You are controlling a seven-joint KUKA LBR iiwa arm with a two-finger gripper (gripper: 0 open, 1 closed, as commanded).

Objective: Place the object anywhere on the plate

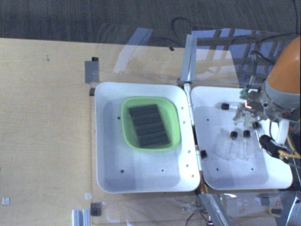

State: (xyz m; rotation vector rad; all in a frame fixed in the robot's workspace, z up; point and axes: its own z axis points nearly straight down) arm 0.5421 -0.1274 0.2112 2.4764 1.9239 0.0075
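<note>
two shallow white bins sit side by side on the tabletop [47, 126]. the left bin [108, 173] carries one green plate [175, 126], square with rounded corners, and one dark ribbed slab [148, 125] lies flat in the middle of it, tilted a little against the plate's edges. judged from that, the task's thing is already resting on the plate. the slab looks stiff and flat, probably light, and its ridged top should give some friction; if it had to be taken up again, a pinch across its two long edges looks the surest hold, since the low profile leaves little to grip from above. the right bin [211, 173] holds a scatter of small things: what appear to be two clear vials with black caps [239, 144] lying near each other at the centre, one small black piece [225, 106] near the far wall, and one more black bit [203, 153] beside the divide between the bins. they are too small and glassy to name with confidence. the tool [249, 111] hangs over the far right part of the right bin, below the arm's orange band [287, 69]; whether it is spread or closed i cannot tell, and nothing is visibly caught in it.
</note>
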